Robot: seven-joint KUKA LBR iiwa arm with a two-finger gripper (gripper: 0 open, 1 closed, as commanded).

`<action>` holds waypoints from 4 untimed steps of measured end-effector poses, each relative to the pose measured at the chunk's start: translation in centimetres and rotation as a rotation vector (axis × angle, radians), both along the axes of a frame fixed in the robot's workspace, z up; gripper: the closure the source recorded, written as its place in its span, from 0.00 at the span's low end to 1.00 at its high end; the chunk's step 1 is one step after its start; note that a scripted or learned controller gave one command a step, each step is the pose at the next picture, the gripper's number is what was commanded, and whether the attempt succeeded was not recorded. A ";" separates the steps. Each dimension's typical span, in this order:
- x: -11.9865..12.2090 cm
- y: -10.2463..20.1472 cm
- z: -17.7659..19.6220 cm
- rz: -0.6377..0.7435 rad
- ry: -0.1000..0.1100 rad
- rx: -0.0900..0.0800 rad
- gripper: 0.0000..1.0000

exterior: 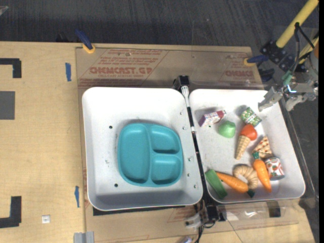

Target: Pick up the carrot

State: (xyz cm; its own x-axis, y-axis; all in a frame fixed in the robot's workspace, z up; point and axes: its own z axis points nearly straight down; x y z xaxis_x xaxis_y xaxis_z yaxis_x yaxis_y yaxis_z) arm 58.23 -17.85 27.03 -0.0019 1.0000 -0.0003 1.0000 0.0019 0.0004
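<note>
Two orange carrots lie in the right bin (288, 135) near its front edge. One carrot (262, 174) points toward the front right, with its green top toward the bin's middle. The other carrot (232, 181) lies flatter to its left, next to a green vegetable (215, 183). A tan croissant-like piece (246, 171) sits between the two carrots. My gripper (280, 100) hangs over the bin's far right corner, well away from both carrots. Its fingers stand apart with nothing between them.
The right bin also holds an ice cream cone (244, 139), a pizza slice (263, 146), a green ball (227, 129), a purple packet (212, 117), a green box (250, 116) and a red-white can (274, 167). A teal divided plate (150, 153) sits in the left bin (96, 135).
</note>
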 end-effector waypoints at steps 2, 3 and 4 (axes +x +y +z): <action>-8.7 -1.2 -16.4 0.148 -0.005 -0.002 0.00; -9.6 -2.8 -18.0 -0.062 -0.009 0.013 0.00; -9.9 2.1 -18.1 0.070 -0.012 -0.003 0.00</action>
